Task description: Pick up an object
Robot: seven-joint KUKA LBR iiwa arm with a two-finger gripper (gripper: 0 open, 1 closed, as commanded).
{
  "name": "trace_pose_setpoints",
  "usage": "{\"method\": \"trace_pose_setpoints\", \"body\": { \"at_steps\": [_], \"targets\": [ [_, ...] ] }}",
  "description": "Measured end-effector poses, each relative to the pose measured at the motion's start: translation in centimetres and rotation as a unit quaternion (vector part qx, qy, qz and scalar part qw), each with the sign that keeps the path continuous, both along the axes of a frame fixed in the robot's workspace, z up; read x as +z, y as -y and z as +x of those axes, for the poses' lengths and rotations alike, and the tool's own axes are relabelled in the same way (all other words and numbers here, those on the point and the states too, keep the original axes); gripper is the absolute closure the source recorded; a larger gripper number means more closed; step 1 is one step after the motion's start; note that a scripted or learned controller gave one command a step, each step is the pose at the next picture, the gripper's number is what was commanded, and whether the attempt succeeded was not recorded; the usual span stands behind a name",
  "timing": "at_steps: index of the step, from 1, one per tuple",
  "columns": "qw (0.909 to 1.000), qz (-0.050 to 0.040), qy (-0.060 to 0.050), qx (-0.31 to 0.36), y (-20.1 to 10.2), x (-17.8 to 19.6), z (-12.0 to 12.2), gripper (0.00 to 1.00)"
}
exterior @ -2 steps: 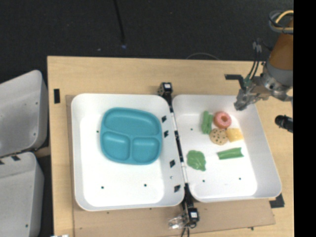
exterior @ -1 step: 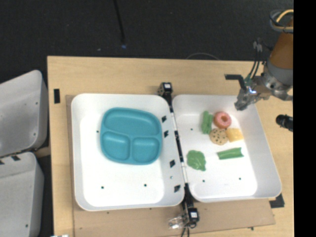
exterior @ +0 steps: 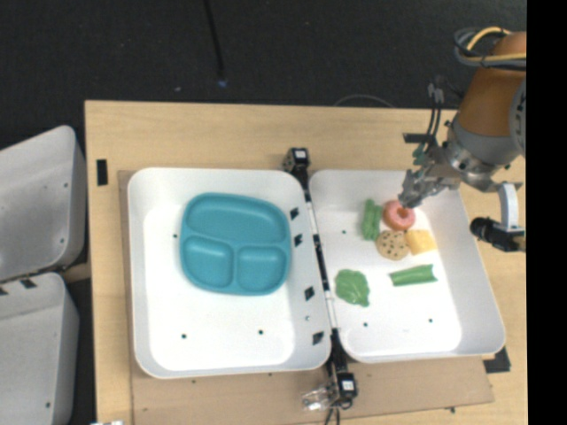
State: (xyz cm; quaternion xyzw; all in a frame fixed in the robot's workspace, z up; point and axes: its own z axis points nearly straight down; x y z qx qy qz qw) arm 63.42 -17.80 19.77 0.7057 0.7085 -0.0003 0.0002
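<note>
From above, the grey two-finger gripper [exterior: 408, 204] hangs right over the round pink doughnut [exterior: 399, 216], which lies just at its seven o'clock in the right white bin [exterior: 461, 317]; whether the claw is open, I cannot tell. The left white bin [exterior: 151, 326] holds a teal divided plate [exterior: 236, 243].

My arm [exterior: 490, 104] comes in from the right, orange band above the wrist, grey wrist angled down and left. End effector [exterior: 409, 204] is low, tips pointing down-left. Cables loop off the wrist. I can't read the tip gap from here.
</note>
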Motion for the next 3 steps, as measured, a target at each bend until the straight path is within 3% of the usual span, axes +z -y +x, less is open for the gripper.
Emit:
{"method": "trace_pose_setpoints", "body": {
  "at_steps": [3],
  "targets": [
    [1.0000, 0.0010, 0.000, 0.001, -16.4, 1.7, -3.9, 1.00]
  ]
}}
